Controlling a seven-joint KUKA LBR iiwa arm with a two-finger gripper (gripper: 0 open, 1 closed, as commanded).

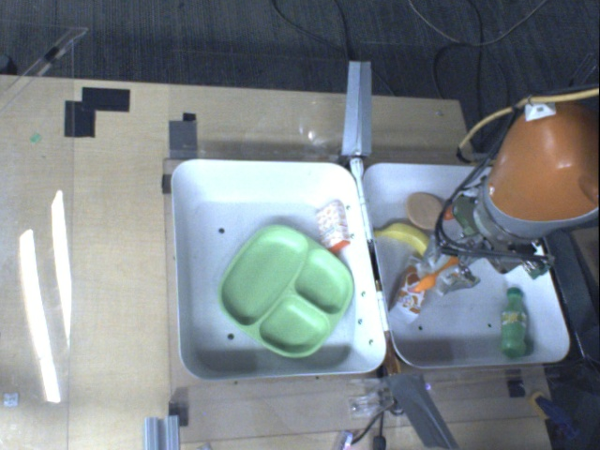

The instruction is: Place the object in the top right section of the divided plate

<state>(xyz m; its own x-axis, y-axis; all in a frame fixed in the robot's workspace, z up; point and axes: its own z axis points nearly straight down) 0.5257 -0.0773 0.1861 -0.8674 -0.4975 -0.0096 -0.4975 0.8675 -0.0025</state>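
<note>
A green divided plate lies in the left bin, turned at an angle. A small white-and-red patterned packet with an orange end rests on the bin floor just off the plate's upper right rim. My gripper hangs low over the right bin, under the orange band of the arm. It is right above an orange-and-white snack pouch. The arm's bulk hides the gripper's tips, and I cannot make out whether anything is held.
The right bin also holds a yellow banana, a tan round item at the back, and a green bottle at the front right. A metal divider post stands between the bins.
</note>
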